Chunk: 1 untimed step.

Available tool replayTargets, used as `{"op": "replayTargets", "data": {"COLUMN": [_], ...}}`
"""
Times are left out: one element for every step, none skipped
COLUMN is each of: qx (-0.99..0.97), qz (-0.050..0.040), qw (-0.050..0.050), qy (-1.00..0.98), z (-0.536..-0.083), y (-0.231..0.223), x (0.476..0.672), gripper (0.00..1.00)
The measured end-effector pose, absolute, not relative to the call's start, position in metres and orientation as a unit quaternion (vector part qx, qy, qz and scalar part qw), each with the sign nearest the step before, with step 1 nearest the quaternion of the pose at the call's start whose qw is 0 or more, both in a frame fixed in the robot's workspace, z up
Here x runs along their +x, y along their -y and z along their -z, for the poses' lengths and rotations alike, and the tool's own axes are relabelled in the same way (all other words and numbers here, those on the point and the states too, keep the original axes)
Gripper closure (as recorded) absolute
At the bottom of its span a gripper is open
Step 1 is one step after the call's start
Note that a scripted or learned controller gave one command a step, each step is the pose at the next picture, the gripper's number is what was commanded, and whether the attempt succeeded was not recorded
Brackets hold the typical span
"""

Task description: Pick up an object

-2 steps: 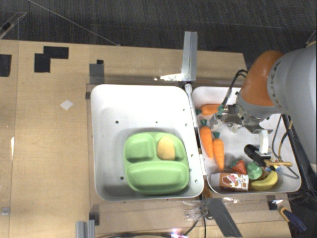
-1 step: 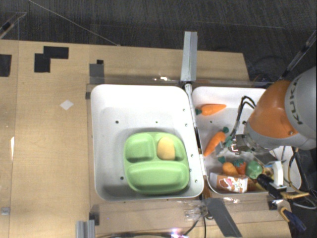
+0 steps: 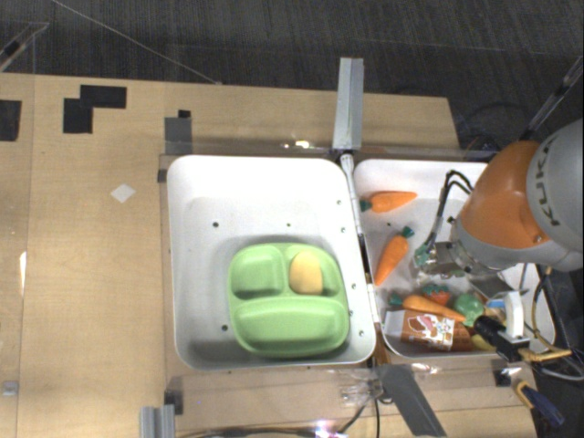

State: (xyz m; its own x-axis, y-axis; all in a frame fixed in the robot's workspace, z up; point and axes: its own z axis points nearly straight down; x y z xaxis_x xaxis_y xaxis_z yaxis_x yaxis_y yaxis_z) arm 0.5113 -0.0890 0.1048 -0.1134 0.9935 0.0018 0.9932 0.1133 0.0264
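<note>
1 fixed camera above the bench (image 3: 82, 272), slanting down on 2 bins (image 3: 192, 245).

A light wooden bench (image 3: 82, 272) stands on dark grey carpet (image 3: 274, 16).

Partial letters "KU" on the grey arm (image 3: 558, 185) above its orange band.

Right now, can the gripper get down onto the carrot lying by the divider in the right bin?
Probably yes. The carrot lies on bare bin floor with nothing on top, and the gripper hangs just beside it in the right bin. The divider wall is close, though.
</note>
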Motion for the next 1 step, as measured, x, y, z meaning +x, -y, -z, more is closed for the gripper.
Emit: {"op": "replayTargets", "data": {"qx": [0.666], "qz": [-0.0104], "qw": [0.008], "qy": [-0.746], "z": [-0.1047], "y": [0.0890], "x": [0.5112], "gripper": [0.00]}}
